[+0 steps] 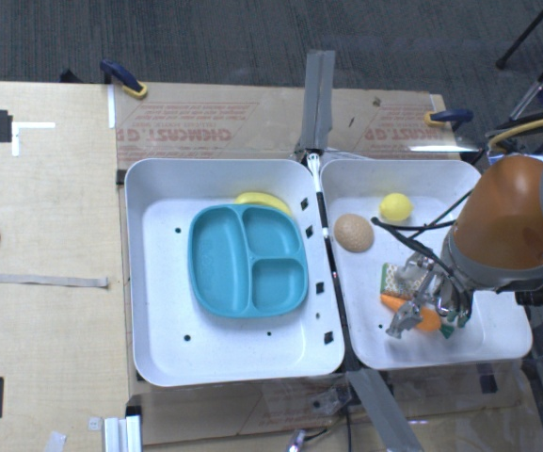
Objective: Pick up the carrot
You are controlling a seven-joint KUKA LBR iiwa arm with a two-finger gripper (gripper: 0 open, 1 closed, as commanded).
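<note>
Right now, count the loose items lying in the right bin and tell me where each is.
3. A yellow ball near the far wall, a tan egg just left of it, and the carrot under the gripper. The arm may hide others.

The one readable marking is red print on the flat brown cardboard sheet (pixel 252 125) lying under the bins along the upper middle of the frame. It appears upside down and reversed; on the left part the letters look like "CHEMCAS" (uncertain), and a similar red line at upper right (pixel 398 132) is too partial to read.
</note>
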